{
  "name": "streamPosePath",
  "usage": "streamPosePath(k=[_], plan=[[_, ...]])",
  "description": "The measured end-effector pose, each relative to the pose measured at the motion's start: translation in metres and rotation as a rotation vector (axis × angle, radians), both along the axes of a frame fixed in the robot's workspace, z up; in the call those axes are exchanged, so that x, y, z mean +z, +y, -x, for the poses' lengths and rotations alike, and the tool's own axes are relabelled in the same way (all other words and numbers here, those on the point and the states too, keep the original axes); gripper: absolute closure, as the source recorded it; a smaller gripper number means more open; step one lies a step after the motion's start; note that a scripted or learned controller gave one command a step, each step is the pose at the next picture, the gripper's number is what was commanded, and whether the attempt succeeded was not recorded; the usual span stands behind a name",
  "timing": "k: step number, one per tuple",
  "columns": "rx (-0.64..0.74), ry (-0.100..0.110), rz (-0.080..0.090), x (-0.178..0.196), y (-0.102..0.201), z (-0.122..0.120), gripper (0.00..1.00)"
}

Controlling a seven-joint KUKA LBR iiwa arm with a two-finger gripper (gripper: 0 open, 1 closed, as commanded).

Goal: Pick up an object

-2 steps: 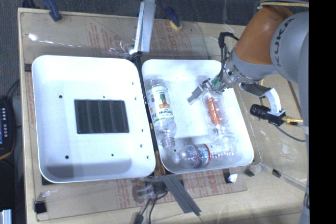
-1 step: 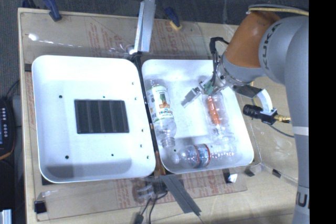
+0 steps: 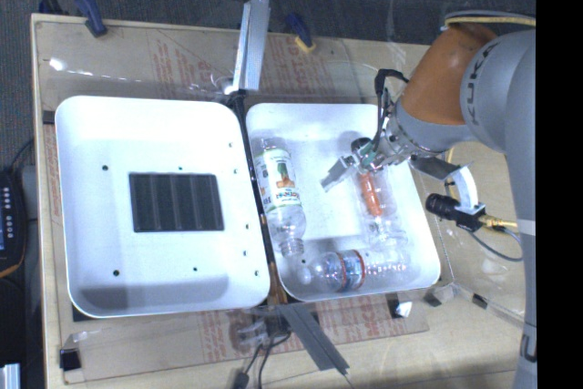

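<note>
Arm (image 3: 474, 87) over the right bin (image 3: 319, 123), gripper (image 3: 360, 161) low by the orange-label bottle (image 3: 373, 196) w/ fingers spread and nothing btwn them, so prob. risk: clear plastic rolls away or slips out at closing.

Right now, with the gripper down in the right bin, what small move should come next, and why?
Probably a short drop straight down. The gripper sits over the upper end of the orange-labelled bottle in the right bin, apart from the other two bottles, so that one looks the nearest target. Whether anything is between the fingers can't be told from here.
</note>
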State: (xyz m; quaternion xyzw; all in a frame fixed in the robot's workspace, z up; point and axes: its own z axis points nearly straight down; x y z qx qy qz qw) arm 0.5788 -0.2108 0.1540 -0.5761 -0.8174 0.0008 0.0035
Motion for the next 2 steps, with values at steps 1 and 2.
streamPosePath(k=[1,2], plan=[[0.009,-0.005,0.002,0.026,0.000,-0.012,0.00],[0.070,-0.008,0.004,0.006,0.001,-0.028,0.00]])
